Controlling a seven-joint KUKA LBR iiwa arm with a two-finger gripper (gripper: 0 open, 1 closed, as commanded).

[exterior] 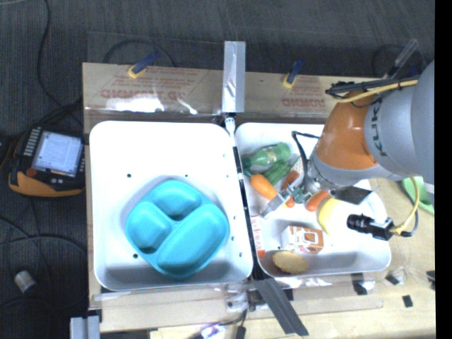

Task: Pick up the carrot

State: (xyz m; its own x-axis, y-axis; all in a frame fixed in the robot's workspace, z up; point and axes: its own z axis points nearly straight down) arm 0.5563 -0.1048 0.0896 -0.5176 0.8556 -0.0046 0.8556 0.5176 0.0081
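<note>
The carrot (263, 186) lay in the right bin (378, 260), beside the green vegetable (268, 155). The gripper (282, 198) hovered just beside it, open and holding nothing; closing off-centre could push it away.

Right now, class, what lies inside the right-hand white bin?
The right bin holds a carrot, a green item, a potato, a small carton and a yellow fruit. The arm covers its upper right part.
</note>
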